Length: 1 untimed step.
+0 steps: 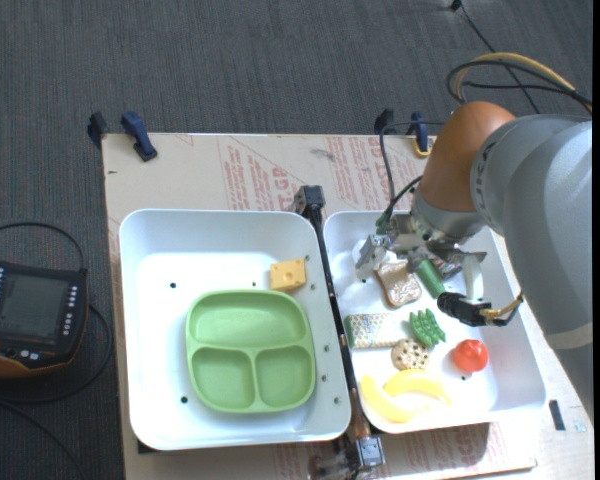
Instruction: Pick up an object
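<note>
Dark grey carpet floor (230, 58) surrounds the cardboard-topped bench (250, 168).

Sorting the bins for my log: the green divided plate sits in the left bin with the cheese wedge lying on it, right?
Not quite. In the camera view the cheese wedge lies on the left bin floor beside the green divided plate, off its upper right corner, not on it.

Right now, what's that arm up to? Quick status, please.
Tool low in right bin, over toast slice. Nothing seen held. Green pieces, cracker crowd close.
</note>
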Each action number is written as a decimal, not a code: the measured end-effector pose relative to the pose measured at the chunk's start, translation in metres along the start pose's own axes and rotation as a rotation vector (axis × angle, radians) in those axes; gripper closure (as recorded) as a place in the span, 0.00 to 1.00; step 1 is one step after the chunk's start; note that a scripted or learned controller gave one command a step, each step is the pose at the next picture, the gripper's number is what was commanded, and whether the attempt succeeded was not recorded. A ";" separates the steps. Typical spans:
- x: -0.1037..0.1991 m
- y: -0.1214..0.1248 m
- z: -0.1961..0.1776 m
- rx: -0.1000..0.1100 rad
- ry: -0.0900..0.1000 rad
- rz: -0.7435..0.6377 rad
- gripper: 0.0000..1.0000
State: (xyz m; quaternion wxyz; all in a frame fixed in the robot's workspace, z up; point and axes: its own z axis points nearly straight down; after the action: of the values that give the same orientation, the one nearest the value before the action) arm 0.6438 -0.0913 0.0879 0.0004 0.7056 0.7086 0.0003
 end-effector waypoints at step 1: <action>0.000 0.000 -0.008 0.004 -0.001 -0.006 1.00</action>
State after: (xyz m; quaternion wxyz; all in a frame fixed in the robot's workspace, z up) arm 0.6438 -0.0910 0.0963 -0.0008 0.7034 0.7108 -0.0015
